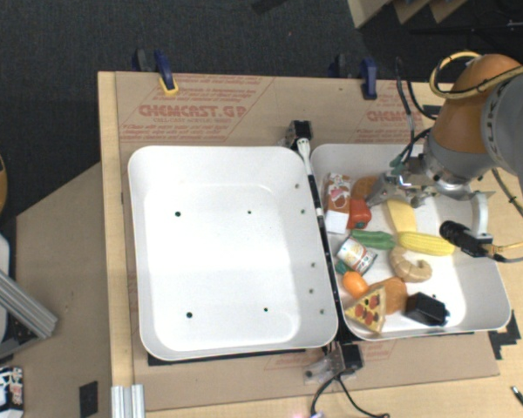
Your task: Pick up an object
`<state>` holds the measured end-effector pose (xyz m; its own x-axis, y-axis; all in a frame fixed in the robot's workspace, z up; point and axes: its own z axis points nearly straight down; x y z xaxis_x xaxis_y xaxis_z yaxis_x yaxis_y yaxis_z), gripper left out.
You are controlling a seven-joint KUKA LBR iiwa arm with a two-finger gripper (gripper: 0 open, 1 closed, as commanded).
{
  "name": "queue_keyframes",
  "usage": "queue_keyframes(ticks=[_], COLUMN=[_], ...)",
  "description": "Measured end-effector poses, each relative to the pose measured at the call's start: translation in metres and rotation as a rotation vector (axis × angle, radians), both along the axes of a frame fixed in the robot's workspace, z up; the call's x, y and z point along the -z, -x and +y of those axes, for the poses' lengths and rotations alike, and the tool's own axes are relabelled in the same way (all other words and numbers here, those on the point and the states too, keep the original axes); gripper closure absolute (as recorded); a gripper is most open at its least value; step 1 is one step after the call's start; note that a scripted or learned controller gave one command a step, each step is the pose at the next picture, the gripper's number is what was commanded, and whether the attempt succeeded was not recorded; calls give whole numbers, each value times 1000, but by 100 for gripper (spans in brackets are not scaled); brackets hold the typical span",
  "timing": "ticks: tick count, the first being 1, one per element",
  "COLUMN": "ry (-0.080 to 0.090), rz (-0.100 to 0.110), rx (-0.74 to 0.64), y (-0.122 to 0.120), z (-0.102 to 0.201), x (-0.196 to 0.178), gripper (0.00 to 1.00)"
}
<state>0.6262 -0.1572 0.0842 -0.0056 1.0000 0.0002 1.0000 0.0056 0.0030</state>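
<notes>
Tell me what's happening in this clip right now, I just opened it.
A grey arm with an orange band reaches in from the right over the right bin, which holds a heap of toy food: a corn cob, a green cucumber-like piece, a pizza slice, a small can and a black block. The gripper sits low near the bin's far side, above the food. Nothing is visibly lifted. The left bin lies beside it.
</notes>
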Motion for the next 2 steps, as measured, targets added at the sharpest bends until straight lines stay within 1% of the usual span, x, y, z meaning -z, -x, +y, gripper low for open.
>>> queue_keyframes(ticks=[1, 2], ry=[4, -3], rz=[48, 35], rx=[16, 13], y=[-32, -28], z=[5, 1], x=[2, 1], gripper=[0, 0])
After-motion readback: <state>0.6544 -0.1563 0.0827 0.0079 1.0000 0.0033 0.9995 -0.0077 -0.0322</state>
